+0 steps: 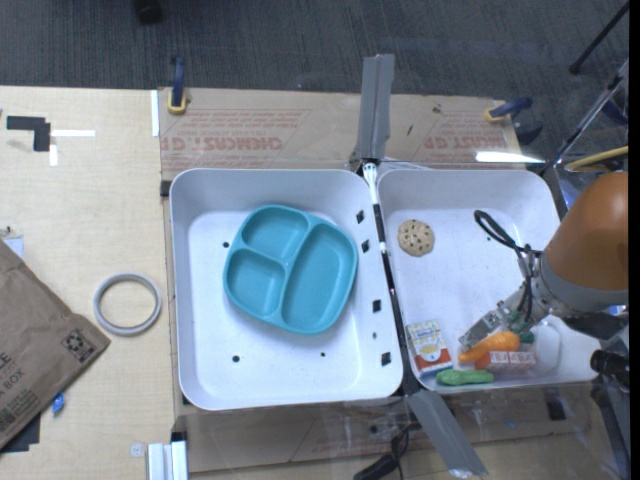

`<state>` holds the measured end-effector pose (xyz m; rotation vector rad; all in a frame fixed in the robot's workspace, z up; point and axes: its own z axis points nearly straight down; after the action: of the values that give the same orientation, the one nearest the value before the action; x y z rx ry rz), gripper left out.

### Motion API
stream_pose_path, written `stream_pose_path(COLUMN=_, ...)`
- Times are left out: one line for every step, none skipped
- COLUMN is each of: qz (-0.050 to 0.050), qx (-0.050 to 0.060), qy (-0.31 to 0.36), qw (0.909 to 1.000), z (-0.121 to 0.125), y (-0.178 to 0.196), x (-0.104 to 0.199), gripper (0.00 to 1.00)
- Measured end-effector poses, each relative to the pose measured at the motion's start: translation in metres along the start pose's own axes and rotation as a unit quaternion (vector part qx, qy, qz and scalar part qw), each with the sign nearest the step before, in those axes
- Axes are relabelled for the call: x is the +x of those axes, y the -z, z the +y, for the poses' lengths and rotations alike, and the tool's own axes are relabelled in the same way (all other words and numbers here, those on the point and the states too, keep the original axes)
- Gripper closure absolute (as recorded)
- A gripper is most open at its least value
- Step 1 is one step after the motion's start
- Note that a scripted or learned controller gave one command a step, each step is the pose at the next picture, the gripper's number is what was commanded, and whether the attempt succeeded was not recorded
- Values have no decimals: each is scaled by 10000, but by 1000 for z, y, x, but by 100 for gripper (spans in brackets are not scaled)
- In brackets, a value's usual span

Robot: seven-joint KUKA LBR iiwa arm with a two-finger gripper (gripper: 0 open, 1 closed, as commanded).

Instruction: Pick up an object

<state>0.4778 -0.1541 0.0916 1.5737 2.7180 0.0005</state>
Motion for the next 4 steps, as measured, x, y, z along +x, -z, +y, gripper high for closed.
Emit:
stream_pose_path(qz=1, qx=1, qy=2, qw=10000, z=0, y=0, x=0, gripper=0)
stream_pose_path(qz=-10, qx=-7, qy=2399, qw=9708, z=-17, y=88, x=-32, gripper=0)
stream_pose_path(qz=2, qx=-1, qy=1504, qw=9886, z=7, y=0, x=13, gripper=0)
stream_pose_path(qz=-3, qx=-8, qy=1489, qw=9888, z=8, y=9, x=12, gripper=100)
